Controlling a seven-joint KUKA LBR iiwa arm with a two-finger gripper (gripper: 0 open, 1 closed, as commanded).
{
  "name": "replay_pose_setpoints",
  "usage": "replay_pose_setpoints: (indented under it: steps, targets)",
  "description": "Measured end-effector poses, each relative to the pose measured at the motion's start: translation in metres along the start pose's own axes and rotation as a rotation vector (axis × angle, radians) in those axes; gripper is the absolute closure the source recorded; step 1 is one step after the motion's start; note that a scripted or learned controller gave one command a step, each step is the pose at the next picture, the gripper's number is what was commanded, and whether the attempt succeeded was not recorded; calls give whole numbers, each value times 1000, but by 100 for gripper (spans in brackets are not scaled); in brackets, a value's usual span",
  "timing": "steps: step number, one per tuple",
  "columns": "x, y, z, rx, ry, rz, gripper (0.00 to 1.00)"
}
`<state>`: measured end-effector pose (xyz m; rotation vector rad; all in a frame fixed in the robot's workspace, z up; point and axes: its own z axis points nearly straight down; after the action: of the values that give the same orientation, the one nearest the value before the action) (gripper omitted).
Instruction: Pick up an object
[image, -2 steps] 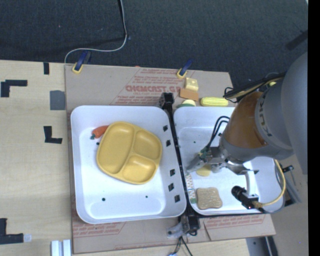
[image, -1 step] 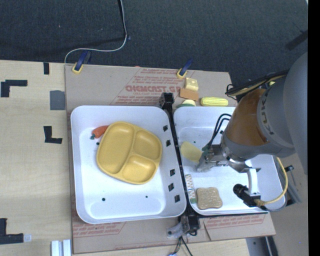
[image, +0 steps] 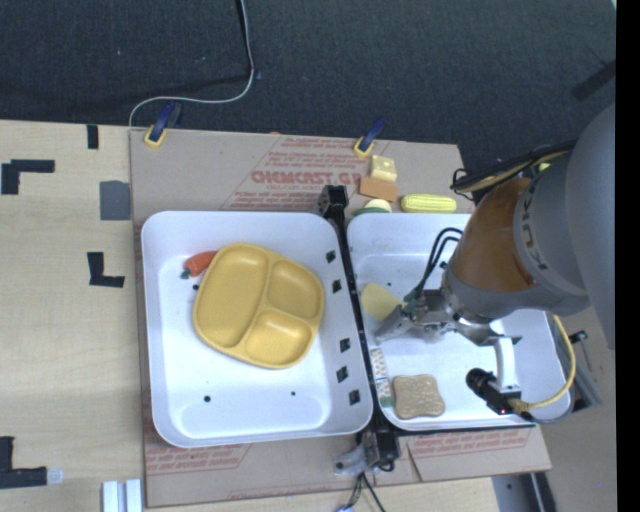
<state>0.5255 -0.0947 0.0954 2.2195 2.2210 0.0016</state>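
One readable word, "CHEMCAST", red, on cardboard sheet (image: 300, 175) behind bins.

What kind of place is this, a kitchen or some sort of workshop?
Probably a robot test lab: a robot arm reaches over two white bins clamped to cardboard, holding toy-like items such as a yellow divided plate.

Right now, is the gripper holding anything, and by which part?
Cannot be told. The gripper sits low in the right bin, right beside a pale yellow piece, but no object shows between its tips.
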Motion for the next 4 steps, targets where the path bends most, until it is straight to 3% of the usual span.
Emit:
replay_pose_setpoints:
  steps: [3, 4]
  targets:
    - [1, 125, 11, 0, 0, -2, 0]
    - [0, 110, 11, 2, -1, 0, 0]
